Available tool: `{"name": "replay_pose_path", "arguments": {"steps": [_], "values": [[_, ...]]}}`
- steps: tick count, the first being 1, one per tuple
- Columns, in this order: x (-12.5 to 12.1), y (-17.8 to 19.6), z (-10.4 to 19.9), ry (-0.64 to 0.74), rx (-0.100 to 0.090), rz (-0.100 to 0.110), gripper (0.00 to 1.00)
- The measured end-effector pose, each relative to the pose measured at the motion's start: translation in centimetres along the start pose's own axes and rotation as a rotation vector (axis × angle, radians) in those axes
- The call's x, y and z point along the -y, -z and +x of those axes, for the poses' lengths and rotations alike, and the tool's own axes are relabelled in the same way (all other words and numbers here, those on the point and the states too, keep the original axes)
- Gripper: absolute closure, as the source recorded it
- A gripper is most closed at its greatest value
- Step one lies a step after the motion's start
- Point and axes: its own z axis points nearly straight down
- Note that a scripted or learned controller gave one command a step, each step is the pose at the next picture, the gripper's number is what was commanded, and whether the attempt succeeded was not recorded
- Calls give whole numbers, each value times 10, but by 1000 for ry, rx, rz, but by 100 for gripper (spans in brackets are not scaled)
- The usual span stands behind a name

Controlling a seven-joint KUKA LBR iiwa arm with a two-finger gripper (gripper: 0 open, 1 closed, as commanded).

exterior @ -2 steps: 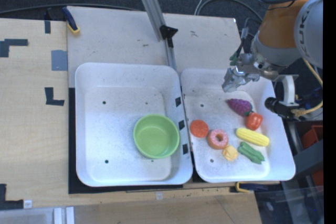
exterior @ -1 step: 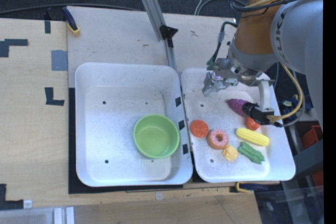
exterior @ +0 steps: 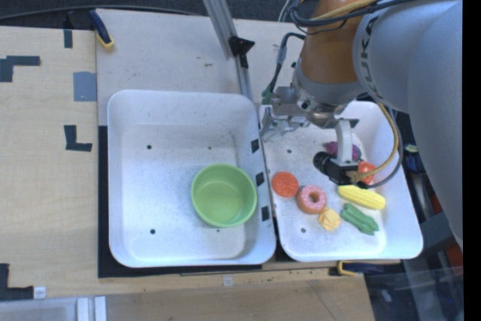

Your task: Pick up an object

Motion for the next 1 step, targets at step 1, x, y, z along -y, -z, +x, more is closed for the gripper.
{"name": "replay_pose_path", "arguments": {"steps": [1], "values": [[0, -8, 53, -1, 1, 1, 100]]}}
